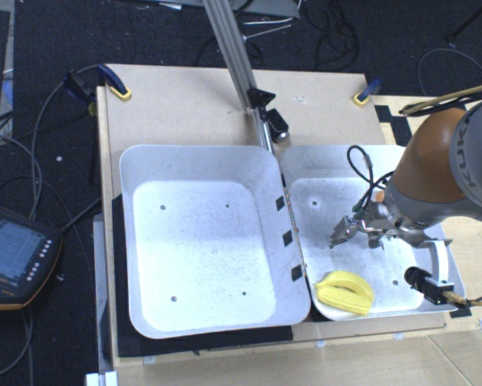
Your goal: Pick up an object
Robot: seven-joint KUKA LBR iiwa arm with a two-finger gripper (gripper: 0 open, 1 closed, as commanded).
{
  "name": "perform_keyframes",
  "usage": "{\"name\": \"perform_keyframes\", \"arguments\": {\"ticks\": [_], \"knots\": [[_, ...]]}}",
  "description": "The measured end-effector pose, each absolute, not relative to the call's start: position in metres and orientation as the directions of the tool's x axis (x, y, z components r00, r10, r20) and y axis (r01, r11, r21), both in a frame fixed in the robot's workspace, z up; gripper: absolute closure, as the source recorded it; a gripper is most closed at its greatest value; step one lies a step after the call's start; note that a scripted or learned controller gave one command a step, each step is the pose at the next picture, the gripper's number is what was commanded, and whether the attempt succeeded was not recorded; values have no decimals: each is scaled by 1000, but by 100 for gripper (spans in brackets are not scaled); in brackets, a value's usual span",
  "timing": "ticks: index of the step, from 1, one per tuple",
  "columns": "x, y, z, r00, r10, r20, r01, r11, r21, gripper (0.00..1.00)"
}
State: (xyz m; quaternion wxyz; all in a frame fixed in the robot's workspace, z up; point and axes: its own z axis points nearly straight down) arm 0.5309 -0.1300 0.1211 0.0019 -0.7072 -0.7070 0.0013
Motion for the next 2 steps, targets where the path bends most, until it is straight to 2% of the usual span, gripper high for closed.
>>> {"name": "perform_keyframes", "arguments": {"ticks": [1, 2], "knots": [[530, -130, 94, 0, 1000, 0, 1000, 0, -2, 0], [531, -130, 106, 0, 1000, 0, 1000, 0, 1, 100]]}}
